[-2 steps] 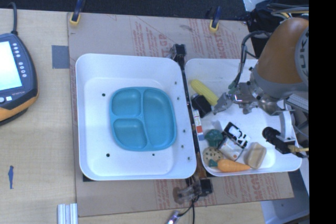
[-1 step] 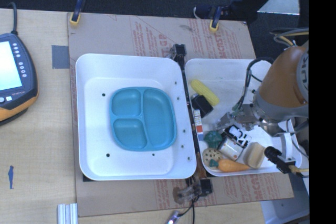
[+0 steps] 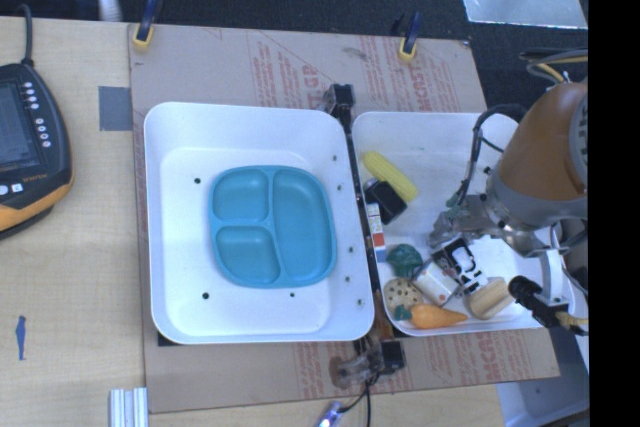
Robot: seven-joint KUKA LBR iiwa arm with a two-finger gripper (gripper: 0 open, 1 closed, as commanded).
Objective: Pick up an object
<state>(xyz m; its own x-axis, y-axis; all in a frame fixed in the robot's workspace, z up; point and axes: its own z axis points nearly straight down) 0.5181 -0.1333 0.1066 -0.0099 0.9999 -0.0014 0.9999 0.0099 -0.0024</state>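
My gripper [image 3: 455,250] is low in the right bin [image 3: 430,130], over a heap of small items near the bin's front. Under and around it lie a white cylinder [image 3: 432,284], a tan block [image 3: 487,298], an orange carrot [image 3: 437,317], a round cracker-like disc [image 3: 401,294] and a dark green lump [image 3: 404,259]. Farther back lie a yellow corn cob [image 3: 390,176] and a black block [image 3: 385,200]. The arm's orange band [image 3: 545,150] hangs over the bin's right side.
The left bin [image 3: 170,215] holds a blue divided plate [image 3: 272,226]. A black and orange teach pendant [image 3: 28,150] lies at the bench's left edge. Clamps [image 3: 146,23] hold the cardboard at the back.
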